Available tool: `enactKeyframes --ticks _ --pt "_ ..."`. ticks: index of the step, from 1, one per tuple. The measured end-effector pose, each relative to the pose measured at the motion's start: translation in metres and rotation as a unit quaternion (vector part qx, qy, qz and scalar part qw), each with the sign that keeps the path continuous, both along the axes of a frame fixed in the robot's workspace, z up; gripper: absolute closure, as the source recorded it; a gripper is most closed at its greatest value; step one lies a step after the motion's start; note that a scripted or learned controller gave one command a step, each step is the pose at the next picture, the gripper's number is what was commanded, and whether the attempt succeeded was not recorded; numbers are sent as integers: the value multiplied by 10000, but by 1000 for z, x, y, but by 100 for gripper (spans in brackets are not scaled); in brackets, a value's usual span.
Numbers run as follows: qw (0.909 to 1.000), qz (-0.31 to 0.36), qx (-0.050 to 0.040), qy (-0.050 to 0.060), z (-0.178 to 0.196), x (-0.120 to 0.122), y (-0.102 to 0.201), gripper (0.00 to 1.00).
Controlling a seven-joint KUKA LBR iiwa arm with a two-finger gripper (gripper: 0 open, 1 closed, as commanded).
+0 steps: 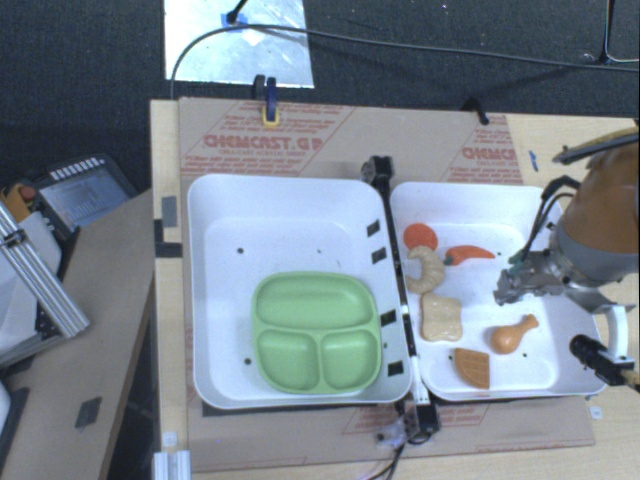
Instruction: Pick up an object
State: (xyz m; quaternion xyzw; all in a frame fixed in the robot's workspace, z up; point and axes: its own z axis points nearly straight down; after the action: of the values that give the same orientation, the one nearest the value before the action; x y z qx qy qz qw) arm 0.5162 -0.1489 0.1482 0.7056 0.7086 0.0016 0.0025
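The right bin holds several toy foods: a red tomato slice, an orange-red chili pepper, a pale curled shrimp-like piece, a beige cracker-shaped piece, an orange drumstick and an orange wedge. My gripper hangs over the right half of this bin, just above the drumstick and right of the chili. Its dark fingers point down-left, and their state is hidden at this angle.
A green three-compartment plate lies in the left bin. A black divider strip runs between the bins. The arm's orange band looms over the right bin's far right side. A clamp sits at the bench's back edge.
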Motion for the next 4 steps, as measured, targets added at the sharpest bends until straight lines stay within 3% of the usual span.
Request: enactKeyframes --ticks 2,4 --pt "10000 3 -4 -5 103 2 -6 100" --pt "10000 27 11 11 94 44 106 100"
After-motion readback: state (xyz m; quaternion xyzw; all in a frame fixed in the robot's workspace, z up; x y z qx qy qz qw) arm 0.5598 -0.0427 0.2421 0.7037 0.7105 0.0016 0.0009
